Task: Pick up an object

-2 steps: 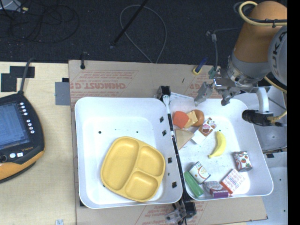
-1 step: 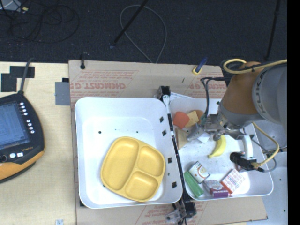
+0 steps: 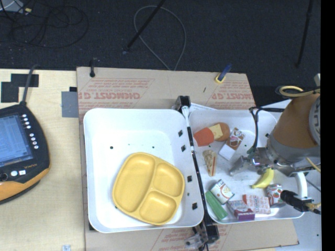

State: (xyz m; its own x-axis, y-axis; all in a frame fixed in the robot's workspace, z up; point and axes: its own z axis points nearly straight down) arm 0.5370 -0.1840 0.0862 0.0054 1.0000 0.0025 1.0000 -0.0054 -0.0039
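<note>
We are watching the arm (image 3: 298,127) reaching in from the right and hanging low over the right bin (image 3: 272,217). Its gripper (image 3: 250,160) is sitting at the bin's middle, a grey finger (image 3: 236,165) pointing left and down toward the floor. We cannot tell how wide the gripper is standing, and we are seeing nothing caught in it.

The nearest candidate is the banana (image 3: 263,179), lying just below and to the right of the gripper, beside the wrist, its long axis slanting from lower left to upper right. The white cube (image 3: 227,151) is sitting just to the upper left. We are judging the banana the likelier target: a short shift down and right, closing across its narrow width, not along its length.

The left bin (image 3: 99,140) is carrying a yellow divided plate (image 3: 148,187).
</note>
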